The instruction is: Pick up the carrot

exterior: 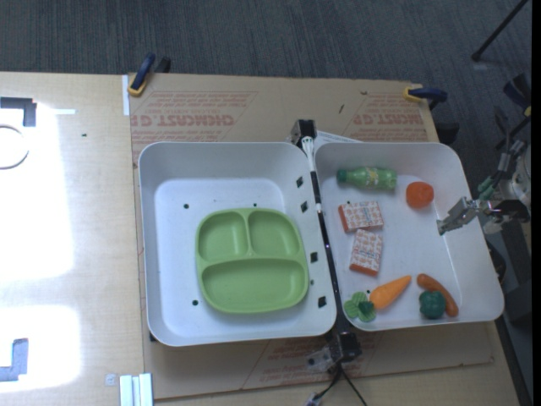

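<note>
While the gripper (448, 221) hangs over the right wall of the right bin (473, 252), note where your target sits: the carrot (390, 293) lies on that bin's floor near its front edge, below and to the left of the jaws as the camera sees it, well apart from them. Its long axis runs at a slant, with the orange tip pointing up and right toward the jaws and the leafy green end (361, 308) down and left, close to the bin's front left corner. You have one arm only, so the reach must go from that right wall down across the bin. Take the carrot as your landmark: a second orange and green piece (438, 297) lies just to its right, a stack of two red and white cartons (363, 235) sits above it, and an orange ball (419, 194) and a green bottle (367, 177) lie farther up. The similar piece on the right could be mistaken for the carrot. As for the jaws, you cannot tell their state: they are small, blurred and partly cut off at the picture's edge, and nothing visible sits between them.
</note>
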Tool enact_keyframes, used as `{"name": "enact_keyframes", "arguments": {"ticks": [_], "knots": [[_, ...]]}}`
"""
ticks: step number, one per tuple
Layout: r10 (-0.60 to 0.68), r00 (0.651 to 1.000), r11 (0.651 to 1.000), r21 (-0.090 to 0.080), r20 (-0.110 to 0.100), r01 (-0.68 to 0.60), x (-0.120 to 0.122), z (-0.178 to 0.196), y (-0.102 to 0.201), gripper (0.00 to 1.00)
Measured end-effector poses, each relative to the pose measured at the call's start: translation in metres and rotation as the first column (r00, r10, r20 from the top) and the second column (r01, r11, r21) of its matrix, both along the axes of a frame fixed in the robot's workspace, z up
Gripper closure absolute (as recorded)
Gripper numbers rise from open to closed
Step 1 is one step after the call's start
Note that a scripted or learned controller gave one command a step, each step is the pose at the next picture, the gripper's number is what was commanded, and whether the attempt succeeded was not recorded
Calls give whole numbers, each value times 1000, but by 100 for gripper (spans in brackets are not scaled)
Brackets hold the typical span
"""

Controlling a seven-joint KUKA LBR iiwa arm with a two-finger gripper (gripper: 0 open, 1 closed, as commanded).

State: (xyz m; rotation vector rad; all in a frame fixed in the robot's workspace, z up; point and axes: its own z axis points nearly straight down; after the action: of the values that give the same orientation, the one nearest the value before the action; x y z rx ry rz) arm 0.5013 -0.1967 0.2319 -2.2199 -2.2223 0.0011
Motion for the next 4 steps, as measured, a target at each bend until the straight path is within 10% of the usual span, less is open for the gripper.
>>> {"name": "enact_keyframes", "arguments": {"ticks": [1,2,3,4], "knots": [[385,923,923,0,1,-385,-6,-140,35,0],[417,909,909,1,0,-417,-24,-140,90,0],[584,812,812,0,1,-584,-23,-140,93,0],[582,813,813,-2,4,-582,-22,-130,92,100]]}}
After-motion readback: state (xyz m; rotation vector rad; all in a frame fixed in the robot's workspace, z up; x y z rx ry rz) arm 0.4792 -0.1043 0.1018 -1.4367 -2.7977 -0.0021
